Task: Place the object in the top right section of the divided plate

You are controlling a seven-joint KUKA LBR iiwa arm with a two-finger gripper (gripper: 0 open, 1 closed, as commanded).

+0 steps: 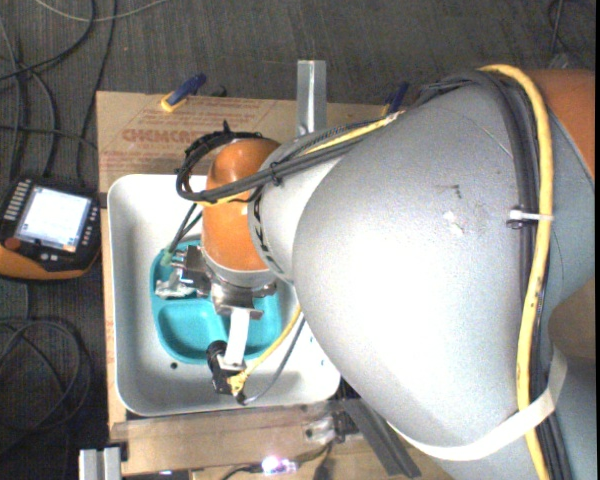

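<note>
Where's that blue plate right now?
The blue plate lies inside the left white bin, left of centre in the camera view, partly hidden under the arm's orange wrist band.

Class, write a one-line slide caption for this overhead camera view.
Grey arm with orange band reaches over a teal divided plate in the left white bin.

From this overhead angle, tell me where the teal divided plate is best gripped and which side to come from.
Grip the divided plate at its exposed lower-left rim, coming straight down from above. It lies flat in the white bin, so only the raised rim gives purchase. The arm's orange wrist and the tool hang over its middle and right side, hiding those parts, so this is a tentative judgement.
</note>
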